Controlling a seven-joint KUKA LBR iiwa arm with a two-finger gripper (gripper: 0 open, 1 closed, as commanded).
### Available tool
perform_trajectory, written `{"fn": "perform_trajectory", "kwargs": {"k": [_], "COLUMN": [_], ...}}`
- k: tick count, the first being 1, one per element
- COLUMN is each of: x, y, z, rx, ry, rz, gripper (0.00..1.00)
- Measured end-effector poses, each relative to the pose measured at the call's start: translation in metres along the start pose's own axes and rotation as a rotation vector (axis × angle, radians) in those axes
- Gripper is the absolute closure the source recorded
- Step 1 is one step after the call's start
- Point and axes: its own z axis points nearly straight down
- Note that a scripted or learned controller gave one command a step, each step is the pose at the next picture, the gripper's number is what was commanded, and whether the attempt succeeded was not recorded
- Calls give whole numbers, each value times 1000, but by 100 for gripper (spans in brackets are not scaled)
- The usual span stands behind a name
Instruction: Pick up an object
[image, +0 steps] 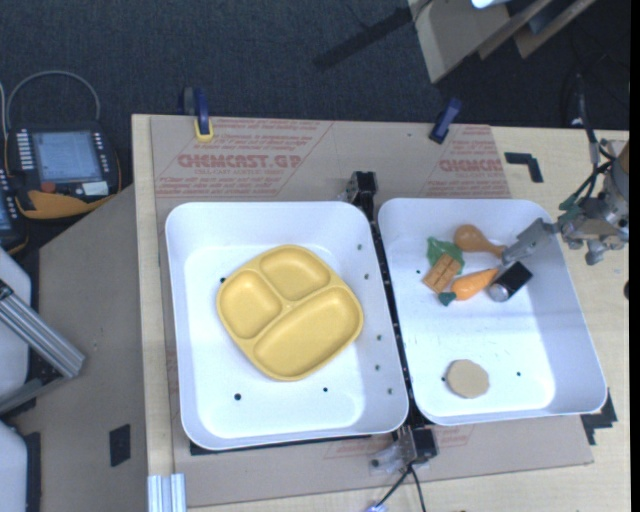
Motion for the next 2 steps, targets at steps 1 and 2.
{"fn": "perform_trajectory", "kwargs": {"k": [1, 2], "x": [1, -1], "y": [3, 11], "z": [-8, 52], "rx": [-14, -10], "ry": [-4, -3], "rz": [-4, -4], "gripper": [0, 0]}}
